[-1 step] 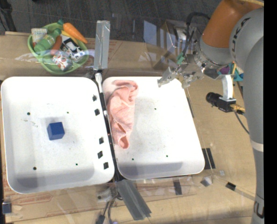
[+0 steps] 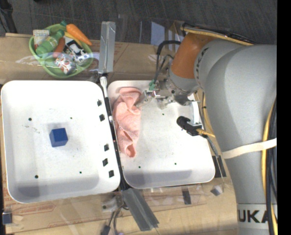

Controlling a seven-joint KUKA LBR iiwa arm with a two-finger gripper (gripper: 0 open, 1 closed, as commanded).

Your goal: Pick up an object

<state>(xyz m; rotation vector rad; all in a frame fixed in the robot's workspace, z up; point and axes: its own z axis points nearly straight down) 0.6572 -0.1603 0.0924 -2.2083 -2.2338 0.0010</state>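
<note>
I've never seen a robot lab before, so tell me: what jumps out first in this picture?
The big grey arm with its orange band fills the right side, its gripper low over the right bin beside a crumpled pink cloth. A lone blue cube sits in the left bin, and a green bowl of toy food stands behind it.

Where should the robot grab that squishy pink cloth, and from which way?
Probably best from straight above, pinching one of the raised folds near the top of the pink cloth. It lies crumpled along the left wall of the right bin, so a sideways approach would meet the wall. The gripper is already beside that upper end, which makes for a short move.
</note>
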